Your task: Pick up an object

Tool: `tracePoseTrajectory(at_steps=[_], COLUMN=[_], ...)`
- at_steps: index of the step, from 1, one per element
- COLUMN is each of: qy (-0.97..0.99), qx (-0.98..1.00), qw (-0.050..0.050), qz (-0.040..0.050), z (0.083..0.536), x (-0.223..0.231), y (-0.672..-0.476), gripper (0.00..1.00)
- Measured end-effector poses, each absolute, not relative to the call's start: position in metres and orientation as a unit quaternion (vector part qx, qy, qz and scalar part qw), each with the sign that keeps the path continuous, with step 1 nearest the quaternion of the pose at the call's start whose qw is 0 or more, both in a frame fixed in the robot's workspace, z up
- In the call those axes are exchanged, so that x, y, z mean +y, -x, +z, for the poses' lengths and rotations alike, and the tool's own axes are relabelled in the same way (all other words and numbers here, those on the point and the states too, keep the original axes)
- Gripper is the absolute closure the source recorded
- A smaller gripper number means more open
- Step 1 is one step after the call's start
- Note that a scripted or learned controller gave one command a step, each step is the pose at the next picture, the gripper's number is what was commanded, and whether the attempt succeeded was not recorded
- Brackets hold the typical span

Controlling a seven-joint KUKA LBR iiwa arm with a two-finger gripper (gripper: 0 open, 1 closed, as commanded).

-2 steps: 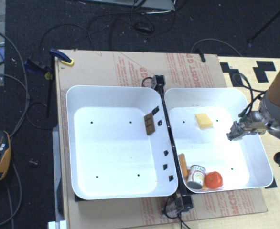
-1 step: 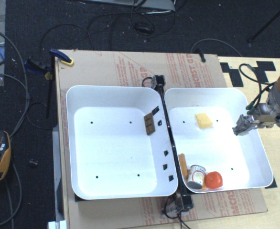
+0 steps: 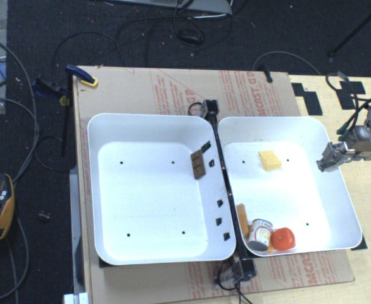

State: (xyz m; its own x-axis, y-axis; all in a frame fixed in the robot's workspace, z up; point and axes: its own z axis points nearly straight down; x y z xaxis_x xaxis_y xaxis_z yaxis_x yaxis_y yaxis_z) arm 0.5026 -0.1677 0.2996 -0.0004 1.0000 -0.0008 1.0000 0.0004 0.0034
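The tool (image 3: 329, 159) sits over the right rim of the right bin (image 3: 337, 176), at the edge of the view, with most of the arm cut off beyond it; it is small and dark, so whether it is spread or closed cannot be told, and nothing shows between its tips. Inside that bin a yellow sponge (image 3: 270, 160) lies near the far wall, well apart from the tool. In the near left corner a can (image 3: 259, 234) lies tilted, touching a red ball (image 3: 283, 238), with an orange stick (image 3: 242, 218) just beside them along the wall. The left bin (image 3: 109, 170) has a brown bar (image 3: 199, 165) leaning on its right wall. Both bins rest on the counter (image 3: 141, 84).
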Motion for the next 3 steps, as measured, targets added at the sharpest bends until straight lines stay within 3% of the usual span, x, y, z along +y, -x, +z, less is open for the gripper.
tracePoseTrajectory(at_steps=[3], qy=[-0.705], qx=[0.709], qw=[-0.001], qz=[-0.0002], z=[0.255], x=[-0.026], y=[-0.561], gripper=[1.00])
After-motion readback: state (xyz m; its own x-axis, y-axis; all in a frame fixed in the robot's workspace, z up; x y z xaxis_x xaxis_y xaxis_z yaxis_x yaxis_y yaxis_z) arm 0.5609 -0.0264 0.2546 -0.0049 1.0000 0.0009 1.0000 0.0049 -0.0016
